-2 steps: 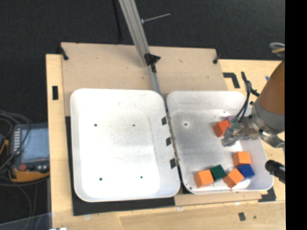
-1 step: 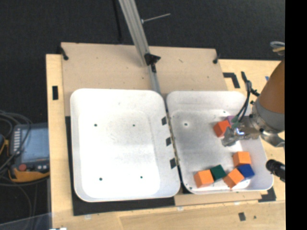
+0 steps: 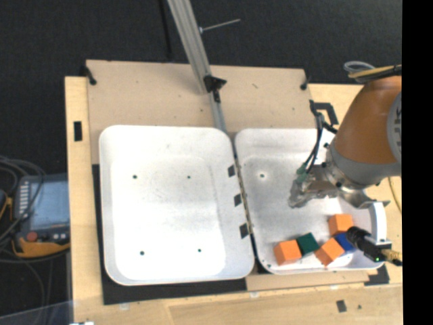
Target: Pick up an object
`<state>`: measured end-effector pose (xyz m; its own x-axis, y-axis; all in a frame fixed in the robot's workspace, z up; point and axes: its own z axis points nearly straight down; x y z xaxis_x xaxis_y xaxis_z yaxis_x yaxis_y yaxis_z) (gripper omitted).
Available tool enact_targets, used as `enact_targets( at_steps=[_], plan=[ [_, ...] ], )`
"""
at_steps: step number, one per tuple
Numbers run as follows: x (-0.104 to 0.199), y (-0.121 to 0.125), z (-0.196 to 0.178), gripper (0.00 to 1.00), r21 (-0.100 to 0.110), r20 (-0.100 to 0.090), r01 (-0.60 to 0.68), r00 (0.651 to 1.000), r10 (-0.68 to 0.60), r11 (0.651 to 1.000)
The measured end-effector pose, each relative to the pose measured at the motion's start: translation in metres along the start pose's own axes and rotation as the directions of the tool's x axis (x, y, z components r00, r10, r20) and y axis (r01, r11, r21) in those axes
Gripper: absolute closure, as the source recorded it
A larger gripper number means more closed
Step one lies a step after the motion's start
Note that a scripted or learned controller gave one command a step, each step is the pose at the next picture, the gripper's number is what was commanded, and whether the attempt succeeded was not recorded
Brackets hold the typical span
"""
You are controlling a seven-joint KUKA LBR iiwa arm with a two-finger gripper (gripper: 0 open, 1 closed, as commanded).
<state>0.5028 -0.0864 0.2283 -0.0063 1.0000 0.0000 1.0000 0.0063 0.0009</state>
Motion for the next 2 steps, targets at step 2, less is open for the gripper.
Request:
enact_targets(
  at_steps=[2],
  plan=[
    [0.104,-0.001,-0.011,1.0,0.0,-0.003,0.003,1.0,-0.003,1.0]
  ],
)
